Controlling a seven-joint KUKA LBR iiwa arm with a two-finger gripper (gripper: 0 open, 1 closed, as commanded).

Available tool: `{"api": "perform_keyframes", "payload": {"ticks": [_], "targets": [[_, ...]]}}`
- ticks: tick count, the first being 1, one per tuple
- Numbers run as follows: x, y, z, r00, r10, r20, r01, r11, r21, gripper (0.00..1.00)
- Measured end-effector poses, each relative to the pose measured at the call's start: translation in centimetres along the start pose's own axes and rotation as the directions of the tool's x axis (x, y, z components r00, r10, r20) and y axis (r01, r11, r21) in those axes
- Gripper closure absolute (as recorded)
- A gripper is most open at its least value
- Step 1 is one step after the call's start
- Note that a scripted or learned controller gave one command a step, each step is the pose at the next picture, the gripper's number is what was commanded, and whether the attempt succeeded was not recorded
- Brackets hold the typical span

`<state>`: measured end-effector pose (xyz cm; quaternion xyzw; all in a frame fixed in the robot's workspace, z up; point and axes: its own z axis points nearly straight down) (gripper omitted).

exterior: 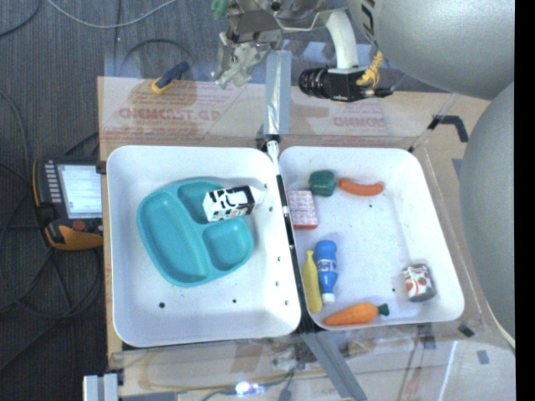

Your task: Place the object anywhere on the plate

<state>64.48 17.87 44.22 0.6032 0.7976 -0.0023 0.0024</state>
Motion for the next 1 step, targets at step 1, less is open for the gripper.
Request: {"api": "perform_keyframes", "payload": {"ticks": [1], "targets": [[2.97,3.23,12.01,0.996,-0.085,-0.004,0.085,0.996,0.003,1.0]]}}
